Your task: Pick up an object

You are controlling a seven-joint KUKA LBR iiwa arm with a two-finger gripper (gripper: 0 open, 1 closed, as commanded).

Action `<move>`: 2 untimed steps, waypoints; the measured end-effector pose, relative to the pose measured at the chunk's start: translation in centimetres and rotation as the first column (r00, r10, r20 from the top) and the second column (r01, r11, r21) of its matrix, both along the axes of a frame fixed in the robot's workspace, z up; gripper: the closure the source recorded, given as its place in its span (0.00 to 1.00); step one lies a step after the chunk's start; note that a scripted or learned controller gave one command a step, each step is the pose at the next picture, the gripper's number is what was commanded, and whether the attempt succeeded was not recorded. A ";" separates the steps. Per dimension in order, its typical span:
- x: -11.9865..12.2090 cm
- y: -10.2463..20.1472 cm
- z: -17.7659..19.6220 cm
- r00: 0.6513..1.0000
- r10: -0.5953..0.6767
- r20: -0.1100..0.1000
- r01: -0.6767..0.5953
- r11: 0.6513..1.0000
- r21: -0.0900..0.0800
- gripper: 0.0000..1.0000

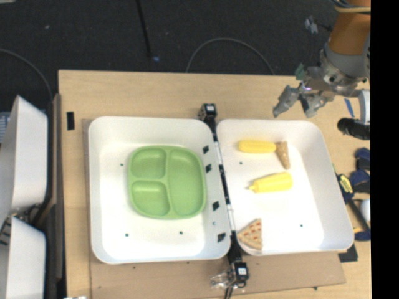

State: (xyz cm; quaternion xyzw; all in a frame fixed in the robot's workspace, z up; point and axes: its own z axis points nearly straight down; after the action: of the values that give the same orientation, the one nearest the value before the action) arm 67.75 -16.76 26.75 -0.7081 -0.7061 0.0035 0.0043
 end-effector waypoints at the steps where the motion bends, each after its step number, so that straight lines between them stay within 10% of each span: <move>1: 0.2 0.1 0.9 1.000 0.004 0.013 -0.004 1.000 -0.003 0.00; 2: -0.1 -0.4 -3.4 1.000 0.001 0.009 -0.001 1.000 -0.003 0.00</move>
State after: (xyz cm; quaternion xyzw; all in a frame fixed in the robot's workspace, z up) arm 67.66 -17.14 23.38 -0.7079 -0.7063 0.0016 -0.0001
